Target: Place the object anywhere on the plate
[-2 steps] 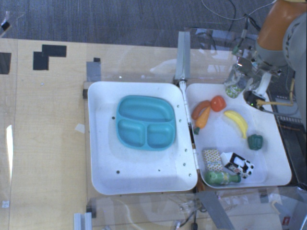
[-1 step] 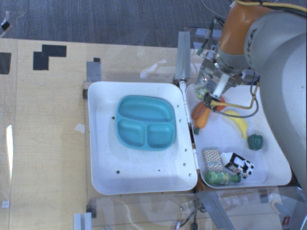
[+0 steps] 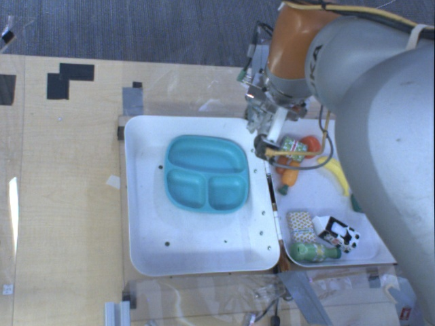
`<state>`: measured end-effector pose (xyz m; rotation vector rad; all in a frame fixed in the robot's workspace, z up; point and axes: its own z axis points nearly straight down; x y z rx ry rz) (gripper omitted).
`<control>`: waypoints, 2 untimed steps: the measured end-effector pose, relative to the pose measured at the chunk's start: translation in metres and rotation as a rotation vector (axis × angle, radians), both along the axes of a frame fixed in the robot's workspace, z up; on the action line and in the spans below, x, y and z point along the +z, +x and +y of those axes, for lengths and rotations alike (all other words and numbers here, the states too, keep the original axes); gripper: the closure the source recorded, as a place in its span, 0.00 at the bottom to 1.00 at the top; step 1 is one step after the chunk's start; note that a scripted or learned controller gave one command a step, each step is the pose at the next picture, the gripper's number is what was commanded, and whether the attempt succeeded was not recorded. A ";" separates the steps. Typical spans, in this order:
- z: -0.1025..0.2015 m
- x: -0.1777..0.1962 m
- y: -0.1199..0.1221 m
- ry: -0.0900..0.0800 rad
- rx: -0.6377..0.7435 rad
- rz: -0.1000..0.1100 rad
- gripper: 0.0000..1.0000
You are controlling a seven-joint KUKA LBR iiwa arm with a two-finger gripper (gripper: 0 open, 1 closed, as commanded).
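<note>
Bench: pale, flat wood, with black marks at the far left.
Left bin: white, shallow and smooth, with round corners.
Plate: blue, smooth and rounded, split into one long part and two small parts. It is laid flat in the middle of the left bin.
Gripper: grey metal, pointed down over the edge where the two bins meet, just right of the plate's far corner. Whether it is open or closed cannot be told. Nothing is seen held in it.
Green pack: small and boxy, laid just right of the gripper and a bit nearer the camera, in the right bin.
Red ball: round and shiny, touching the green pack.
Orange toy: small and rounded, near the bin's left wall.
Banana: yellow and curved.
Block: pale, with a dotted print.
Bottle: green, laid on its side at the near wall.
Cow toy: black and white, beside the block.
Right bin: white and shallow. All the small things are held in it, apart from the plate.
Arm: thick, grey and round, with an orange band above the wrist. It is reached in from the right and bent down.
</note>
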<state>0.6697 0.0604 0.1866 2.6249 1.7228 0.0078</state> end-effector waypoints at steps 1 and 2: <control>0.078 0.034 -0.013 0.002 -0.131 0.001 1.00; 0.044 -0.002 -0.124 0.000 0.014 0.003 1.00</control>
